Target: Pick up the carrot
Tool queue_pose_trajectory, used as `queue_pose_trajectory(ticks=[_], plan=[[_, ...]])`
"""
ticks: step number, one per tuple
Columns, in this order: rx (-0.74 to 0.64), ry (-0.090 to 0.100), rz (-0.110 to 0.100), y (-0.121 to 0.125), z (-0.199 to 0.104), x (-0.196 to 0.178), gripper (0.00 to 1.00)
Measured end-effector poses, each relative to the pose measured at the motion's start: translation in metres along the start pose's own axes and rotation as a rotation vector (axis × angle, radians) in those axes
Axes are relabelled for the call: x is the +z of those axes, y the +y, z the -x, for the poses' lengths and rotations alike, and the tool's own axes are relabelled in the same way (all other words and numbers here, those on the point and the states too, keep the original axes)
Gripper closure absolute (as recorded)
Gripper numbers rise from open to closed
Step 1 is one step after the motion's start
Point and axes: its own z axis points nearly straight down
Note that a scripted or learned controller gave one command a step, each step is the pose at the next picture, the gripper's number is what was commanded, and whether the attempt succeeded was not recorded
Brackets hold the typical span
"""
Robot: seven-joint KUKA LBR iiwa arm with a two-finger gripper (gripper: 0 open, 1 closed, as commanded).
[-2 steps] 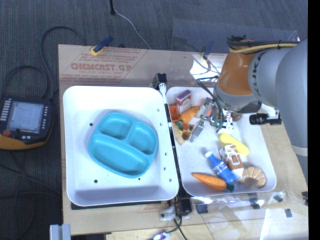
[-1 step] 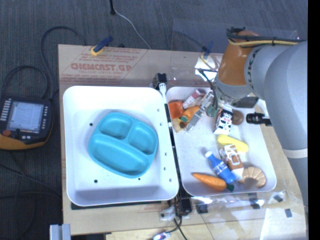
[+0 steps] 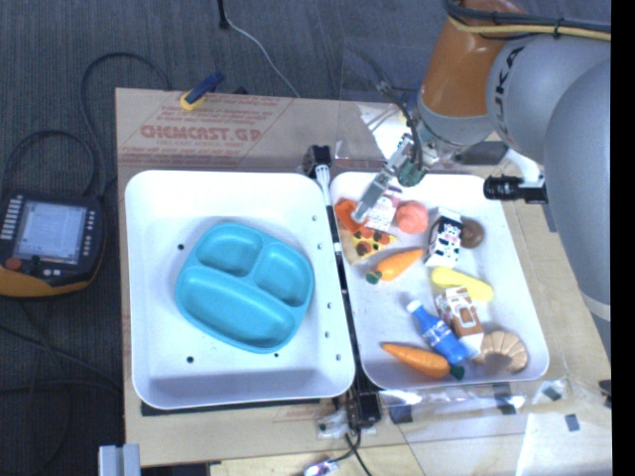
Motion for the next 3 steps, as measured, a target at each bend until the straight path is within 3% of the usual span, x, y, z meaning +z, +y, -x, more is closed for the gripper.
queue_pose_trajectory(ticks=[1,2,3], plan=[[0.037,0.013,-0.013,-0.092,0.004,0.095,0.0],[0.126,-0.002,-0.003,-0.084,-0.029,0.099,0.0],[0.521,-0.001,0.002,-0.091,-0.035,0.099,0.0]])
